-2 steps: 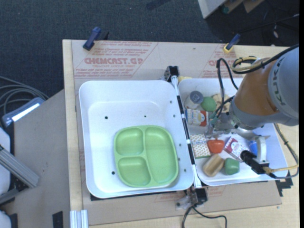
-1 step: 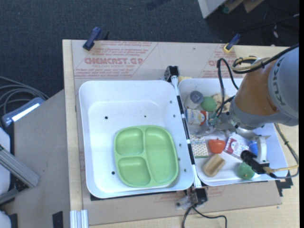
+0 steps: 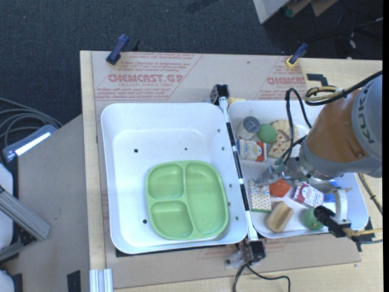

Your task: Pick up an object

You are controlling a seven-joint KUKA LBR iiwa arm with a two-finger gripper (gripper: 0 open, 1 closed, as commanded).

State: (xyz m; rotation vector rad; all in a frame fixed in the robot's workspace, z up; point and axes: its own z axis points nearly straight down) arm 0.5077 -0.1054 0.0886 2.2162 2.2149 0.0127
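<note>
The tan block (image 3: 279,216), red piece (image 3: 280,188) and other small objects lie in the right bin (image 3: 358,215). The gripper (image 3: 281,174) is lowered among them; its state cannot be determined. Judged step: the grasp approach. Next, confirm capture, then lift vertically past the cracker (image 3: 280,137) beyond.

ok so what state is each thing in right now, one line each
green tray: flat in the left bin, its compartments bare
arm: reaching over the right bin
orange item: loose in the right bin, below the arm's wrist
tan block: lying near the front wall
green ball: resting among packets at the back
</note>
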